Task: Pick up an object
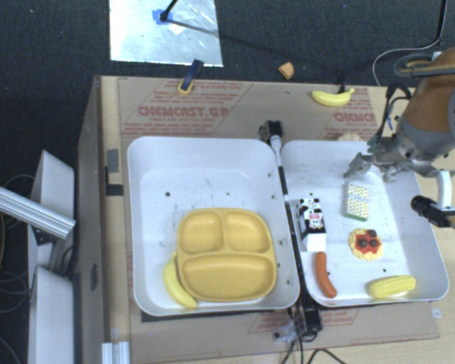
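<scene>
Right bin (434,258) near edge: corn cob (392,285), hot dog (325,274). Behind: pizza toy (365,243), cow figure (312,216), waffle block (357,200). Left bin (148,203): yellow divided plate (226,252), banana (177,283) touching it. Gripper (364,164) above right bin's far part, jaws spread, nothing between. Second banana (332,95) on board beyond.

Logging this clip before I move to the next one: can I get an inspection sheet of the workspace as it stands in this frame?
Surface: brown bench board bearing left bin and right bin.
Job's things: right bin holds toy cow, hot dog, corn cob, pizza slice, patterned block.
Clutter: yellow divided tray and banana in left bin; second banana on the board.
Grippers: gripper above right bin's far end, nothing seen between fingers.
Cables: black cable above the arm.
Surroundings: dark carpet, silver sheet.
</scene>
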`<state>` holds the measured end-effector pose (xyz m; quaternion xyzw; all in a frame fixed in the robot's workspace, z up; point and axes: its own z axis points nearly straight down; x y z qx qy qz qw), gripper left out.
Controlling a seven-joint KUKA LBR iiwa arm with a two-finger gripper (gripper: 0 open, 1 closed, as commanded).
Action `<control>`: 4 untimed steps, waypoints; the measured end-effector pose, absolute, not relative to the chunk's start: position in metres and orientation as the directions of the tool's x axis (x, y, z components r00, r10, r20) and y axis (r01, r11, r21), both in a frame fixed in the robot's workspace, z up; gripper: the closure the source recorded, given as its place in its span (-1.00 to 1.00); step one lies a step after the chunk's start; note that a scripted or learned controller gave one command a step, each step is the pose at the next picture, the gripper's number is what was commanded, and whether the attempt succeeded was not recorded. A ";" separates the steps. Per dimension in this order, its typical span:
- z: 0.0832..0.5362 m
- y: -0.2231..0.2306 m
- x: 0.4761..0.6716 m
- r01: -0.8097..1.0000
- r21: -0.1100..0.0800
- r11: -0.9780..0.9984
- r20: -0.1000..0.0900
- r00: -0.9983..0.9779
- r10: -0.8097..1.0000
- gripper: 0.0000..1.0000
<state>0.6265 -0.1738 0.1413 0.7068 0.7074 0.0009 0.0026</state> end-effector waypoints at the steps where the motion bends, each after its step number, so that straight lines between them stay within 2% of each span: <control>1: 0.115 -0.161 0.607 1.000 0.001 0.001 0.000 -0.001 1.000 -1.00; 2: 0.084 -0.177 0.592 1.000 0.001 0.001 0.000 -0.001 1.000 -1.00; 3: 0.095 -0.177 0.594 1.000 0.004 0.002 0.000 -0.002 1.000 1.00; 4: 0.114 -0.117 0.621 1.000 0.003 0.004 0.001 -0.004 1.000 1.00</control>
